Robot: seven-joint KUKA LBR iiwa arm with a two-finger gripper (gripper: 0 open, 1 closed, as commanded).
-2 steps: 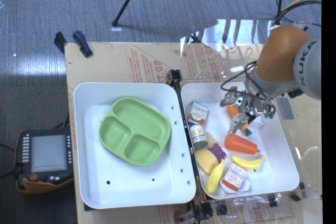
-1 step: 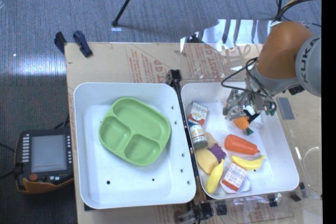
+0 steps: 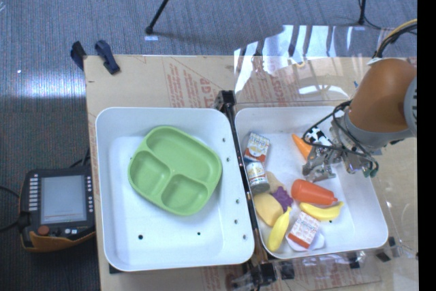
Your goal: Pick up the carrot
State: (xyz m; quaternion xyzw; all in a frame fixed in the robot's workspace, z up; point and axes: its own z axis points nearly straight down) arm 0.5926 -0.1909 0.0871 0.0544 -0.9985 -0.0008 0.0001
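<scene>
The carrot [image 3: 298,144] is a bright orange tapered piece lying in the right white bin [image 3: 368,215], near its middle. Its pointed end faces up-left, and its other end runs under the gripper. My gripper [image 3: 319,165] hangs low over the bin just to the carrot's lower right, below the orange wrist band [image 3: 381,100]. The gripper body hides whether anything sits in its grasp. A red-orange oblong toy [image 3: 313,191] lies directly below the gripper.
The right bin also holds a banana [image 3: 321,210], a yellow piece [image 3: 278,231], a purple toy [image 3: 281,198], a small can [image 3: 257,174] and two snack packets [image 3: 257,145]. A green divided plate [image 3: 176,170] lies in the left bin [image 3: 112,235]. A tablet [image 3: 61,204] sits off the bench's left side.
</scene>
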